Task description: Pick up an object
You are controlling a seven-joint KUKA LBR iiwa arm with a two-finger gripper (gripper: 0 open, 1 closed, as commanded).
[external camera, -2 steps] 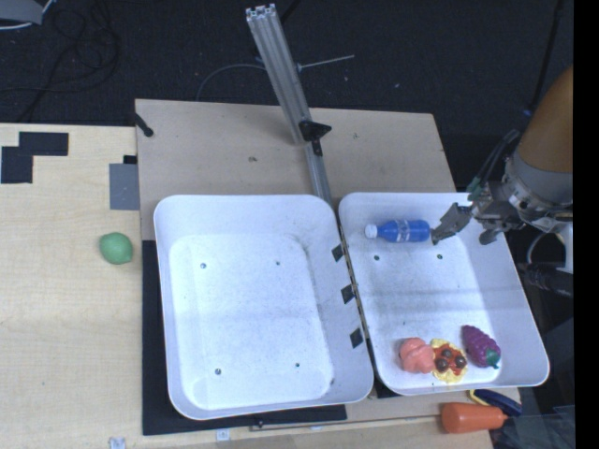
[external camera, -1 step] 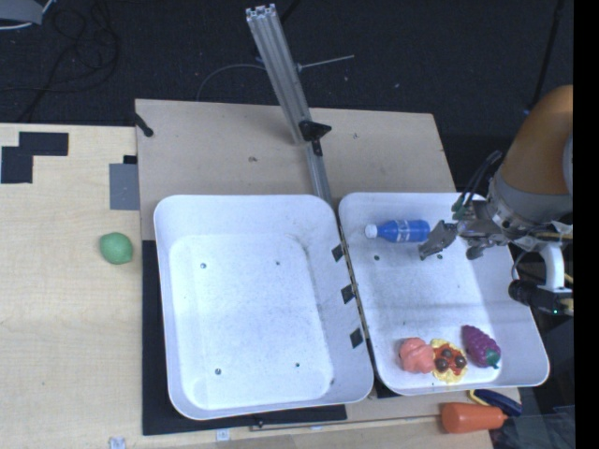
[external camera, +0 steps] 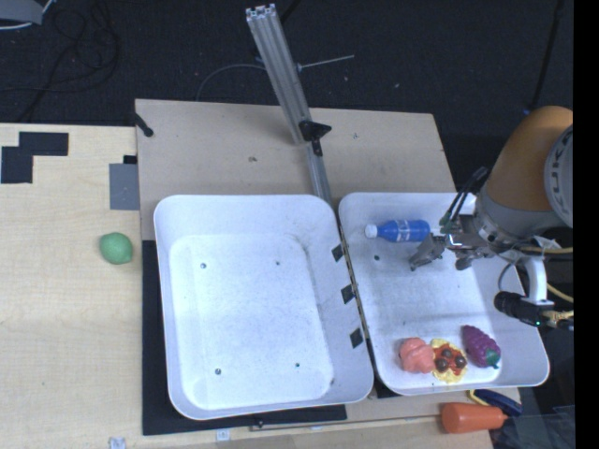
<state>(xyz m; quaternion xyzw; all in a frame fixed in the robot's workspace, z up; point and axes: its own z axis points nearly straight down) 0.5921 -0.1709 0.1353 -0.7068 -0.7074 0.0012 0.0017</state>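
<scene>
**Gripper open above right bin, nothing held**

The gripper [external camera: 443, 257] stands over the upper part of the right bin [external camera: 402, 316], its two fingers spread apart with bare bin floor visible between them. Nothing sits between the fingers. Just beside and above the left finger lies a blue bottle [external camera: 401, 230] on its side, white cap pointing left; whether the finger touches it cannot be settled from this angle. In my judgement the bottle is the likeliest target, given the spread fingers so near it.

The other candidates are gathered at the lower edge of the same bin, well apart from the gripper: a pink-orange lump [external camera: 416, 354], a yellow item with dark and red spots [external camera: 447, 361] touching it, and a purple grape-like bunch [external camera: 480, 344] to the right. Their clustering against the low wall suggests they slid or were dropped there.

The left bin [external camera: 248, 297] shows its floor only. A green ball [external camera: 116, 248] rests on the bench to the left, outside both bins. An orange object [external camera: 473, 417] lies below the right bin, partly cut off and not identifiable. The wrist hides the bin's upper right corner.
</scene>
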